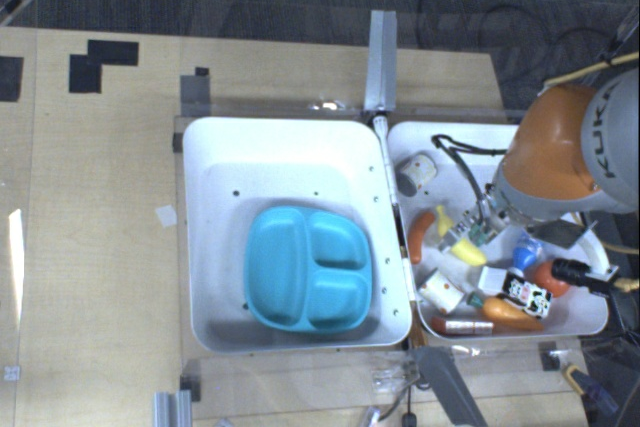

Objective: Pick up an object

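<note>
I cannot tell the gripper's (pixel 478 227) state over the crowded right bin (pixel 590 320); I judge it may nudge the yellow piece (pixel 467 252) aside or snag the black cable (pixel 462 155).

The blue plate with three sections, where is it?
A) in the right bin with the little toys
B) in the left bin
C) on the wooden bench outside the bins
B: the blue plate lies flat on the floor of the left bin, while the small objects sit in the right bin.
</note>
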Controlling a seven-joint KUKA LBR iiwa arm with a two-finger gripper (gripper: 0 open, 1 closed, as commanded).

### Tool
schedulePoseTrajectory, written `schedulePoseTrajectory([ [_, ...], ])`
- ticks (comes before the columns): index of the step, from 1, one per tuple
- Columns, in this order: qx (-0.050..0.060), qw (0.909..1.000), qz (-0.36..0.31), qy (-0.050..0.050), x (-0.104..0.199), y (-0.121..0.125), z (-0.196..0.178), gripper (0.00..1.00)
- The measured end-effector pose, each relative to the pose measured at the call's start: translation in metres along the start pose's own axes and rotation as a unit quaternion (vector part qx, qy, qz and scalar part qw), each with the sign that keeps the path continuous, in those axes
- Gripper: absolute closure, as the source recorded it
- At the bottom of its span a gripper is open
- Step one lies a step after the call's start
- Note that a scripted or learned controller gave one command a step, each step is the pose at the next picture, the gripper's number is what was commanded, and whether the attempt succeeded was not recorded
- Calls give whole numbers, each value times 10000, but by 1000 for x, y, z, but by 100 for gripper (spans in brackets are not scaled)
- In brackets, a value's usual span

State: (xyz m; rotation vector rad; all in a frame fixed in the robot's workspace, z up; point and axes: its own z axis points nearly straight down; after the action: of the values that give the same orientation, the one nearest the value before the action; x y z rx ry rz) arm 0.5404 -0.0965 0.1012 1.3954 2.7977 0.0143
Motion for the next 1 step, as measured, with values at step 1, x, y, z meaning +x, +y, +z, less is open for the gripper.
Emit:
schedulePoseTrajectory([
  [1, 50, 9995, 298, 25, 24, 50, -126, 100],
])
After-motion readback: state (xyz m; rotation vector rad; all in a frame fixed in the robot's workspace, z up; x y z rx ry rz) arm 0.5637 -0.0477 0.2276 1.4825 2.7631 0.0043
